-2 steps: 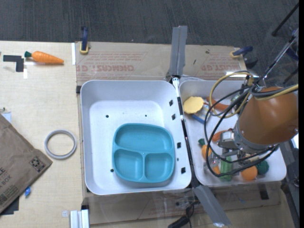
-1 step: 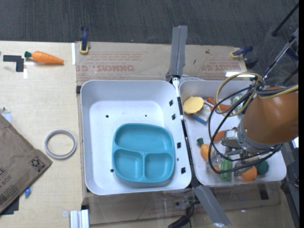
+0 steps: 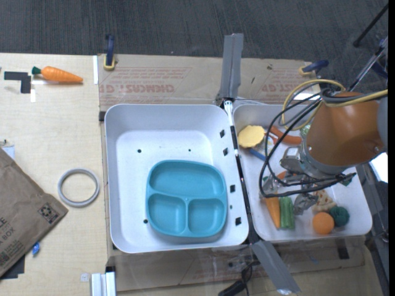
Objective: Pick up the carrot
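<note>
At the near rim of the right bin (image 3: 364, 227) sit an orange ball (image 3: 323, 222) and a teal lump (image 3: 339, 214). Just left of them, a tapered orange piece (image 3: 273, 210), maybe carrot, lies against a green stick (image 3: 287, 213). The gripper (image 3: 300, 193) hangs right above these; whether it's open or closed, I can't tell. The left bin (image 3: 123, 165) holds a blue tray (image 3: 186, 198). Far off, on the bench's back-left corner, well apart from the arm, lies a green-topped carrot (image 3: 58, 74).
</note>
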`<control>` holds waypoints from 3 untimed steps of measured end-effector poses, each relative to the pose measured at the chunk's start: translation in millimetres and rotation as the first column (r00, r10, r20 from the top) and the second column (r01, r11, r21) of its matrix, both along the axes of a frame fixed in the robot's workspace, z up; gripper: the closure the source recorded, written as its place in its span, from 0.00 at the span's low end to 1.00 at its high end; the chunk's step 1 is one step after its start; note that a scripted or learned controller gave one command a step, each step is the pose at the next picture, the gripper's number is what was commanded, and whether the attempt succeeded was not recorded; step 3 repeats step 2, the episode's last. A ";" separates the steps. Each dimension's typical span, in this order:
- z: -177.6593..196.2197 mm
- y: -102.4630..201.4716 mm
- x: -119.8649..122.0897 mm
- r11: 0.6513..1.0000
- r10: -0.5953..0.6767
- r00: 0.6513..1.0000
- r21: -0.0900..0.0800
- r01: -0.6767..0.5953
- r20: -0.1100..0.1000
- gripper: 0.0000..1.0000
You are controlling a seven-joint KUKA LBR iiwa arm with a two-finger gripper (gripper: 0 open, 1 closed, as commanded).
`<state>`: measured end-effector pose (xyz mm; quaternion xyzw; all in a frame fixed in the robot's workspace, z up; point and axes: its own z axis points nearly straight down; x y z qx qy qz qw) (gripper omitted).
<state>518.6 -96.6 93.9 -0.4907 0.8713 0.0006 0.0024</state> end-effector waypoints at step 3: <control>97.6 56.8 55.6 0.963 0.268 0.963 0.000 -0.268 0.001 1.00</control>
